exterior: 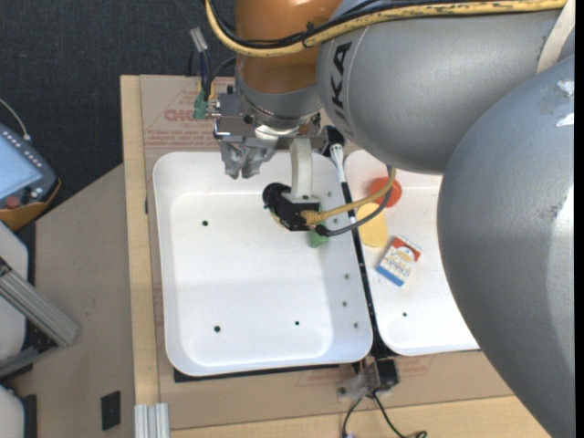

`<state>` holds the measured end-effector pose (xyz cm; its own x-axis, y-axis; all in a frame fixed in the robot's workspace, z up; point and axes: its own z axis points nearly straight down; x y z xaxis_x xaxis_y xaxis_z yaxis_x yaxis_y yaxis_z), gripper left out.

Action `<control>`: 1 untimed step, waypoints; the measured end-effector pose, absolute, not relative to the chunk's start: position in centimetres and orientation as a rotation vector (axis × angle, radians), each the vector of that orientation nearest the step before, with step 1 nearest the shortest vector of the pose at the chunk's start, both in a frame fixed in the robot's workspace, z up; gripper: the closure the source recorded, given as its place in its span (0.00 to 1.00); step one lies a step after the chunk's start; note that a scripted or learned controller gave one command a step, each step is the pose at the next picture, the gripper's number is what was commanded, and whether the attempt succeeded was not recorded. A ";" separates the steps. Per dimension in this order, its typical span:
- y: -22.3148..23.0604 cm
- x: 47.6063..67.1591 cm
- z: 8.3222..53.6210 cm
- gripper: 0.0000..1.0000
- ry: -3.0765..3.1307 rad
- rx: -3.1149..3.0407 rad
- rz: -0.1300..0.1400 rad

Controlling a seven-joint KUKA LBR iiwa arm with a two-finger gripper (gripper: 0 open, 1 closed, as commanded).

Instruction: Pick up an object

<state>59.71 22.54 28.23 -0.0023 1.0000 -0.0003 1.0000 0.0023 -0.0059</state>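
Note:
My gripper [242, 161] hangs over the far edge of the left bin [182, 272], near its back wall. Nothing shows under it or in it. A small green thing [317, 238] lies in the left bin close to its right wall, to the right of the gripper and nearer the camera. In the right bin [429, 327] lie a small white, blue and red box [398, 261], a yellow thing [372, 230] and an orange thing [384, 192], all to the right of the gripper. The arm hides part of the right bin.
The big grey arm covers the upper right of the view. Both bins rest on a cardboard sheet [137, 153]. The wall between the bins [360, 272] runs just right of the green thing.

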 end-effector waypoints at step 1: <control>22.5 54.7 29.0 1.00 -2.222 -2.216 0.004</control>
<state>54.65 22.52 28.99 -0.0024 1.0000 0.0004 1.0000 0.0024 -0.0044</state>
